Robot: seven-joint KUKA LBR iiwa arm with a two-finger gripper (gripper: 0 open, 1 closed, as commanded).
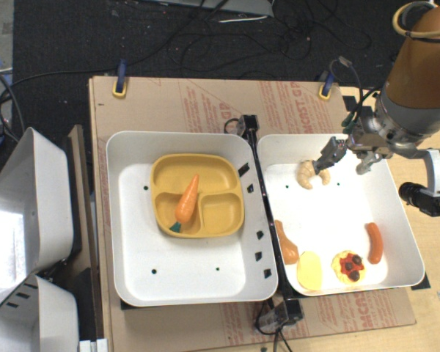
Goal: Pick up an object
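Orange carrot, tip up-right

The arm is cut off by the top and right edges, so only its lower part shows. The pale lumpy piece sits right at one finger of the end effector, and whether they touch is too fine to tell. The toppings on the small round toy are too small to make out. White containers at the left run off the frame.
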